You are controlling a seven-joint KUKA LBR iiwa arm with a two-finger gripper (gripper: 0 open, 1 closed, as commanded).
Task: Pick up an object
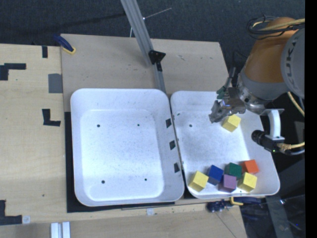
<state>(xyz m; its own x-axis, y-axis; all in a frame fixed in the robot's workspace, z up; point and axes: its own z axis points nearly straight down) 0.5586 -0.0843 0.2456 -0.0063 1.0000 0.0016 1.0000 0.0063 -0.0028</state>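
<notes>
I see the claw over the right bin, upper part of the frame; the yellow cube lies just below-right of it (grip state: cannot tell).

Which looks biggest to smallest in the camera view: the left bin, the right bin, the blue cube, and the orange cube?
1. left bin
2. right bin
3. blue cube and orange cube: these look about alike, and other cubes crowd against them, so I won't rank them.
</notes>
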